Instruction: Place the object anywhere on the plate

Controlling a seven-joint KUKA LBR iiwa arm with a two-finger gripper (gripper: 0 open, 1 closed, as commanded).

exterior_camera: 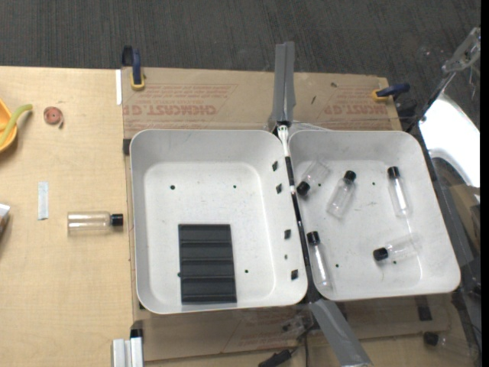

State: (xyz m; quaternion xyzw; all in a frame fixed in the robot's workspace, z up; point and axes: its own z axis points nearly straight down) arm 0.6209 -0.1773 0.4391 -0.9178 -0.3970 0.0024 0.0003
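Camera view, black plate [206, 264] near left bin [153, 205] front wall (five vials [341, 193] right).

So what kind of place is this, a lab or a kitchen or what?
Most likely a robotics lab test bench: two shallow white bins, the left bin and the right bin, cardboard clamped down by clips, and small clear vials as grasping items.

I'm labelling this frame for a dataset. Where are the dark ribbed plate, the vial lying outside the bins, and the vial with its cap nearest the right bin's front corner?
dark ribbed plate [206, 263], camera view, centre of its top.
vial outside the bins [90, 221], camera view, clear body.
front-right vial [380, 255], camera view, black cap.
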